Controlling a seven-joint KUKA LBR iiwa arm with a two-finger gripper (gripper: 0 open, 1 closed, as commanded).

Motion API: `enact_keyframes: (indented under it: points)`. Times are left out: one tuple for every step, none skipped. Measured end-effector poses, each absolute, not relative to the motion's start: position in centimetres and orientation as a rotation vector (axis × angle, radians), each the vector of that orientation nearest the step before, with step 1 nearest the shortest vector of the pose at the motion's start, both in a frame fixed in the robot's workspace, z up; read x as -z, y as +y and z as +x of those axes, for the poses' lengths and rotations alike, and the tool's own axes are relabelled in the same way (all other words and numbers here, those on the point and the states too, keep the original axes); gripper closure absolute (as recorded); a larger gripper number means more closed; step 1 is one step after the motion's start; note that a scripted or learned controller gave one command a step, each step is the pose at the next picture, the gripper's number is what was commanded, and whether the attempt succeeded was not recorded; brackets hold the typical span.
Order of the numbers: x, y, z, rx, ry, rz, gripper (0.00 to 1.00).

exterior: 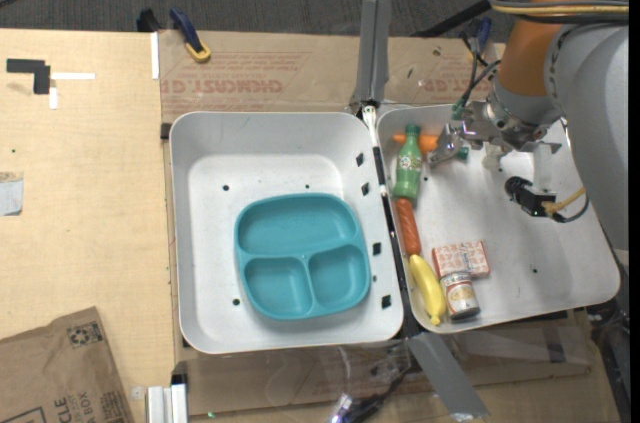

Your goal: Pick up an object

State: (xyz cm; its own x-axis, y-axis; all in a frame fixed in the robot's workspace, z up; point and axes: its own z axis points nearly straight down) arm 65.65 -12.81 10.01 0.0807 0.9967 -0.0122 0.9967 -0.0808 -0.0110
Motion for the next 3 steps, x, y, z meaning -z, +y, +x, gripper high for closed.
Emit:
enact_keyframes:
  points:
    - [-21.5,-17.9,62.2,0.001,2.297,2.14,0.0]
    - [-11.5,-16.3,66.1,-0.014,2.292,2.123,0.0]
    - [-12.4,-9.4,66.0,-0.001,2.413,2.009,0.0]
